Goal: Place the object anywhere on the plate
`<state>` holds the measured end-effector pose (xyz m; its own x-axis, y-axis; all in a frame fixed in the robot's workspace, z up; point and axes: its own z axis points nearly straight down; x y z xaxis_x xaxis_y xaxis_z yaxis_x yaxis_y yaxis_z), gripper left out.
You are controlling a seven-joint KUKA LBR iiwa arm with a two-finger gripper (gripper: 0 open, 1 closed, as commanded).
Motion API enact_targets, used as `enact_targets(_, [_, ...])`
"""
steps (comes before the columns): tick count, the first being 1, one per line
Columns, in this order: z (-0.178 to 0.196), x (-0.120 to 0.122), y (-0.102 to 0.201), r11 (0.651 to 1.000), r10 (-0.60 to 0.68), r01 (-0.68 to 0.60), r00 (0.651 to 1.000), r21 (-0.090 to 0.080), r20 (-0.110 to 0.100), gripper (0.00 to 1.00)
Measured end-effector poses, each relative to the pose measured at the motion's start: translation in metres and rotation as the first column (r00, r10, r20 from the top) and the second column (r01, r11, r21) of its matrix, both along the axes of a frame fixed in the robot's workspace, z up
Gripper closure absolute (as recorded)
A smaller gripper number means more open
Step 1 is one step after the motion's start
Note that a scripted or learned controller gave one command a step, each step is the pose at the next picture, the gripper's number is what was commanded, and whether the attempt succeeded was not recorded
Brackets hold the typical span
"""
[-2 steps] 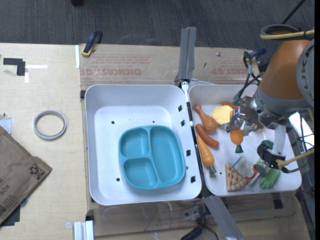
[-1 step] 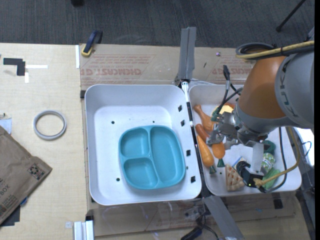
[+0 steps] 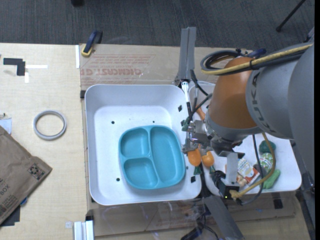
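Camera view, from above at a slant. Left bin (image 3: pixel 95 134) holds a teal divided plate (image 3: pixel 151 156), three compartments, all bare; nothing rests on it. Right bin (image 3: pixel 292 176) is largely hidden under the arm (image 3: pixel 260 104), whose orange band sits over the divider between the bins.

Gripper (image 3: pixel 196 146) hangs low at the seam between the two bins, just off the plate's right edge. Finger state: cannot tell, since the wrist body covers them from this angle.

Orange object (image 3: pixel 195 157) shows directly below the gripper, at or just over the inner wall of the right bin, with a second orange lump touching it on the right side. Whether it is gripped or merely lying there is not readable. Judged to be the task's thing, though not certain.

Other clutter in the right bin: a green item (image 3: pixel 267 154) and a small packet (image 3: pixel 246 170), near the front right.

On the bench left of the bins: a tape ring (image 3: pixel 50 124), well apart from the work.

Progress, as judged: placing not yet done. Plate bare, object beside it, not on it. Left: carry over the rim leftward, release on any compartment.
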<state>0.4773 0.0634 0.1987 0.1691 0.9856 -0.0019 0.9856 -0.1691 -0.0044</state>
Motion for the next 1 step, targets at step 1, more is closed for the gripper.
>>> enact_targets(1, [0.0001, 0.0001, -0.0004, 1.0, -0.001, 0.001, 1.0, 0.0, 0.0, 0.0])
